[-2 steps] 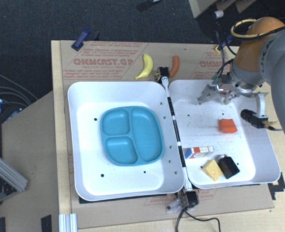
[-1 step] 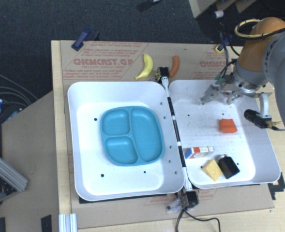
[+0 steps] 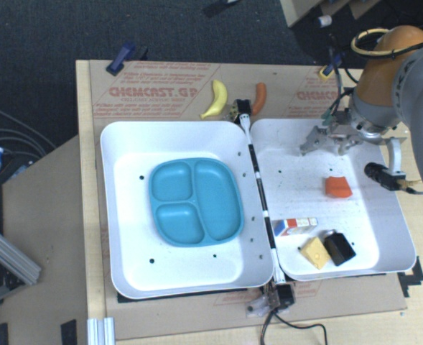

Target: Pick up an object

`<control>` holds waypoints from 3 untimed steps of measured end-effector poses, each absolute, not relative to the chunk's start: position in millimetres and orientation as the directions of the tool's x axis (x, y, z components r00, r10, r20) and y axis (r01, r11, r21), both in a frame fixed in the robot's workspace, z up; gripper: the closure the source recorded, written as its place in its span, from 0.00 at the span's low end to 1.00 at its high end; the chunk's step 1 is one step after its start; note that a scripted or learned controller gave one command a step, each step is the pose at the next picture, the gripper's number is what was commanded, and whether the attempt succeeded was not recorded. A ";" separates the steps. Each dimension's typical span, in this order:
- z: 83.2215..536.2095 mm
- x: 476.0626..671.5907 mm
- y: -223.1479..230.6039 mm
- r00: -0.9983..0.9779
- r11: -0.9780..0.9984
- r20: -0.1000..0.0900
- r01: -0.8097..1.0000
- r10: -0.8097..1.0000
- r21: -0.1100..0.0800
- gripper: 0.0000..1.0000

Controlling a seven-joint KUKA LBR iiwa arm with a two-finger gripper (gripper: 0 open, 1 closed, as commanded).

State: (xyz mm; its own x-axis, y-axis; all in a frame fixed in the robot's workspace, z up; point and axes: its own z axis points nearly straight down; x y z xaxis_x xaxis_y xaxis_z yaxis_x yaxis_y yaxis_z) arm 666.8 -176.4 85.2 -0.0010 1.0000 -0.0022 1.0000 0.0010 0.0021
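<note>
My gripper [image 3: 331,144] hovers over the far end of the right bin [image 3: 383,214], its two grey fingers spread open with nothing between them. The grey arm with its orange band reaches in from the upper right. An orange block [image 3: 338,186] lies on the bin floor a little nearer than the gripper, apart from it. Toward the near end of the bin lie a small white, red and blue box [image 3: 295,226], a yellow wedge [image 3: 314,252] and a black block [image 3: 339,248], the last two touching.
The left bin [image 3: 125,192] holds a blue divided plate [image 3: 195,200]. A banana [image 3: 215,99] and an orange sausage-shaped toy [image 3: 258,98] lie on the board behind the bins. A black clip [image 3: 243,111] sits at the divider between the bins.
</note>
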 end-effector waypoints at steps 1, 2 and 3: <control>85.2 666.8 -181.5 -0.001 0.001 -0.002 1.000 1.000 0.002 0.00; 85.2 666.9 -184.2 -0.001 0.001 -0.002 1.000 1.000 0.002 0.00; 85.2 666.6 -176.2 -0.001 0.001 -0.001 1.000 1.000 -0.001 0.00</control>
